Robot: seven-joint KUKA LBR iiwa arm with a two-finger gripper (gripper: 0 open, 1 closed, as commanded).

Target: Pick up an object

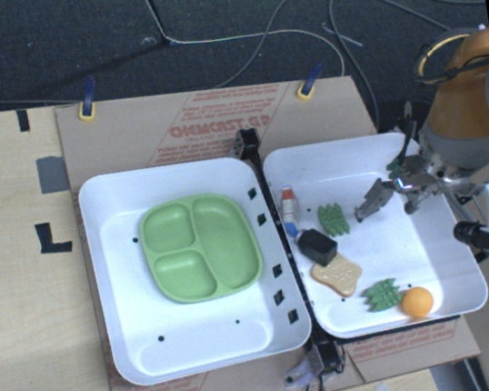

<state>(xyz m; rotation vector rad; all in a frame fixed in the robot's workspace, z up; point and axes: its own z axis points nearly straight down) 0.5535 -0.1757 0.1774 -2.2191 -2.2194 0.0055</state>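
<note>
1. Grey and orange-banded, our arm reached in over the right bin (445, 301); the gripper (370, 205) hung above its floor, and we could not tell how far the jaws stood apart or see anything in them.
2. Just left of the jaws lay a green toy (332, 219).
3. Below them sat a black block (317, 246), a toast slice (337, 276) and an orange (417, 302).
4. Well left, the other bin held a green divided plate (201, 247).

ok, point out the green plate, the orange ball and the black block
green plate (231, 229): camera view, right compartment floor.
orange ball (417, 302): camera view, centre of its top.
black block (317, 246): camera view, top face.
</note>
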